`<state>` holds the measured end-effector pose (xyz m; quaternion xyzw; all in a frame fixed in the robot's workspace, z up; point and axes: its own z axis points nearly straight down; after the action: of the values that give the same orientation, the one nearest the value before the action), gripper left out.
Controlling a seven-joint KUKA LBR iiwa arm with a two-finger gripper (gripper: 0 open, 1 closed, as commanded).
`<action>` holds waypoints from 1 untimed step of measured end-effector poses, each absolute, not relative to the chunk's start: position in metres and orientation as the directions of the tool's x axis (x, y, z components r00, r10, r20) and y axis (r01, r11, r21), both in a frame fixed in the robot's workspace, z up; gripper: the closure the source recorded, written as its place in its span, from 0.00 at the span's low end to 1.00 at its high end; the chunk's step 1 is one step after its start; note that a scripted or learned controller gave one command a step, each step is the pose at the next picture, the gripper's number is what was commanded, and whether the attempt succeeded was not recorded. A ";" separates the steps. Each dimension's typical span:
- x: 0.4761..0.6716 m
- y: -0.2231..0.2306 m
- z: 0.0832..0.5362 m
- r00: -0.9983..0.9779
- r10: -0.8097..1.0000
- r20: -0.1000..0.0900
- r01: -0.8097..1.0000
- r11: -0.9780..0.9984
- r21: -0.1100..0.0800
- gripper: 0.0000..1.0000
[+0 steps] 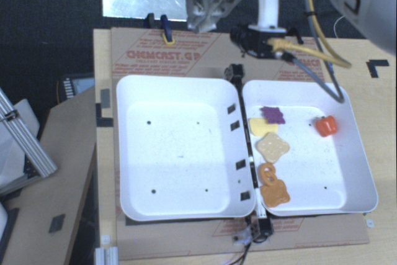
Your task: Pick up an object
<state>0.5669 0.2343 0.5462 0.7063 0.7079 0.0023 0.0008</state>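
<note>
My gripper hangs high at the top of the view, above the cardboard behind the two bins, with nothing seen between its fingers. In the right bin lie a purple piece, a yellow piece, a cream waffle-like piece, an orange pretzel-shaped piece touching an orange-brown piece, and a red-orange piece nearer the right wall. Most of them crowd the bin's left side.
The left bin stands beside the right one, joined by black clips along the shared wall. A yellow hose and cables cross the cardboard behind the right bin. A blue clamp sits at the back edge.
</note>
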 end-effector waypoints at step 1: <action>0.567 0.234 0.558 -0.003 1.000 0.003 1.000 0.003 0.007 1.00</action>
<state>0.5670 0.2343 0.5577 0.7061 0.7081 0.0035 0.0014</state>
